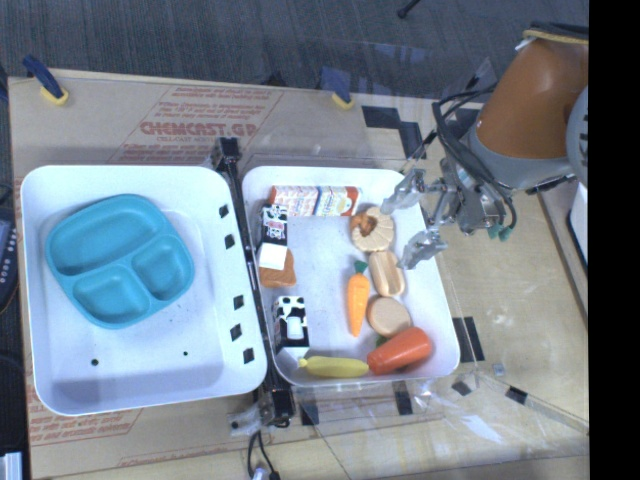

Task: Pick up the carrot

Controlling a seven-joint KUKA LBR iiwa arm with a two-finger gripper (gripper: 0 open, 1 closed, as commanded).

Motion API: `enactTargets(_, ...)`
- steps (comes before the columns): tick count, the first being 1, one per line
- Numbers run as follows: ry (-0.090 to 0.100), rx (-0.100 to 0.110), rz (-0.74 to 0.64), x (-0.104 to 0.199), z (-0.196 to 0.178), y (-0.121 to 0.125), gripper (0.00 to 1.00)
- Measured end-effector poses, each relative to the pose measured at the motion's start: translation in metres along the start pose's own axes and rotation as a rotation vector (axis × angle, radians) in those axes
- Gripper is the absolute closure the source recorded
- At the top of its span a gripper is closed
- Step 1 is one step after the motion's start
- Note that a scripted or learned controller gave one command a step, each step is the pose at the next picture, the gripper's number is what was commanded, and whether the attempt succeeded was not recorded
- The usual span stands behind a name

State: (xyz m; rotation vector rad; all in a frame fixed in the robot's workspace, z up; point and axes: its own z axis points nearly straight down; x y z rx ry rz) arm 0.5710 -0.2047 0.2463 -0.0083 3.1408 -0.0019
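Bench: brown protective sheet with red printing across its top.
On it: 2 shallow white bins side by side, left bin and right bin, touching along their inner edges.
Back edge: blue-and-yellow clamps.

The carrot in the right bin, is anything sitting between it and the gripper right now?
Yes. The gripper hovers open over the bin's right edge, up and to the right of the carrot. A tan bread roll lies between them, right beside the carrot, with a round bun just below it. From straight above, nothing covers the carrot.
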Motion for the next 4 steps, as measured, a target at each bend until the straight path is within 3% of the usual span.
enactTargets(1,0.006,-0.006,-0.166,-0.005,0.096,0.049,0.0)
enactTargets(2,0.005,-0.004,-0.174,0.028,0.156,0.07,0.0)
enactTargets(3,-0.001,-0.002,-0.183,0.025,0.143,0.072,1.0)
enactTargets(4,0.001,-0.002,0.123,0.045,0.104,0.094,1.0)
